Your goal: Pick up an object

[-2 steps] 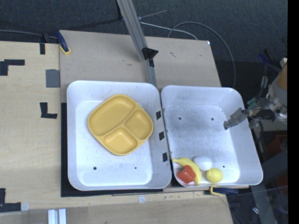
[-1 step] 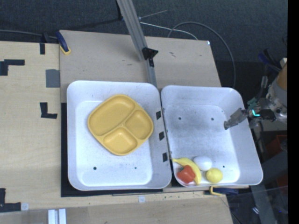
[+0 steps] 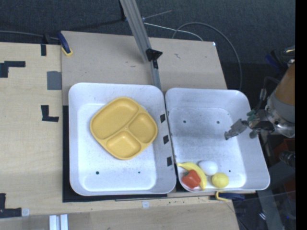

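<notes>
Reaching in from the right, the arm (image 3: pixel 284 92) is holding its hand (image 3: pixel 240 127) over the right edge of the right bin (image 3: pixel 206 104). One dark finger (image 3: pixel 234 130) is pointing left over the bin floor; whether the hand is wide or narrow cannot be told, and nothing is showing between its fingers.

The loose objects are lying clustered in the near corner of the right bin, well apart from the hand. A banana (image 3: pixel 195 169) is curving around a red object (image 3: pixel 191 178), touching it. A white egg-shaped object (image 3: pixel 208 166) is sitting just beside the banana, and a yellow ball (image 3: pixel 220 179) is resting close to the egg, near the bin's front wall.

The left bin (image 3: pixel 81 128) is carrying a yellow plate (image 3: pixel 123 127) with three compartments, lying flat and turned at a slant. The two bins are sitting side by side on the worktop (image 3: pixel 29 128), their inner rims touching. A grey pole (image 3: pixel 136 25) is slanting down toward the seam between them.
</notes>
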You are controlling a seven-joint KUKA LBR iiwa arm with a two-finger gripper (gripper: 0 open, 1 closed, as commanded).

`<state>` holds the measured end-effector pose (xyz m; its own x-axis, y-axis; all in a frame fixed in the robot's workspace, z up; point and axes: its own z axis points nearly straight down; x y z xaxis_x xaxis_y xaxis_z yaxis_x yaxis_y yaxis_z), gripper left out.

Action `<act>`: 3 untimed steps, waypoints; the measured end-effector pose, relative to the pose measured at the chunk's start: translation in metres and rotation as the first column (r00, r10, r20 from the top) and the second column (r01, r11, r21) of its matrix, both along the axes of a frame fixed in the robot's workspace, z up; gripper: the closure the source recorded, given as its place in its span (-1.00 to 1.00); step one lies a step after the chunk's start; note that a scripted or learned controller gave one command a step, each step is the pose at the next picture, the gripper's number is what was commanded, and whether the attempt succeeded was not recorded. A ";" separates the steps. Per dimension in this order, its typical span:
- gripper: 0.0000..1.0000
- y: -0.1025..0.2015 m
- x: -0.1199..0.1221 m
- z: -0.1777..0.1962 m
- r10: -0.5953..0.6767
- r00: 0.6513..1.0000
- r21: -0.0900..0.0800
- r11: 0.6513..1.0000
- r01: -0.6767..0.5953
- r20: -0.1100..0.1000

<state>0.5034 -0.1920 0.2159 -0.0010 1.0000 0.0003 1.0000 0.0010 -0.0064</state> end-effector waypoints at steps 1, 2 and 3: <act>-1.00 -0.002 -0.004 -0.044 0.000 1.000 0.001 1.000 0.000 0.000; -1.00 0.001 -0.008 -0.088 0.001 1.000 0.001 1.000 -0.001 0.000; 1.00 0.001 -0.007 -0.076 0.002 1.000 0.001 1.000 -0.002 0.003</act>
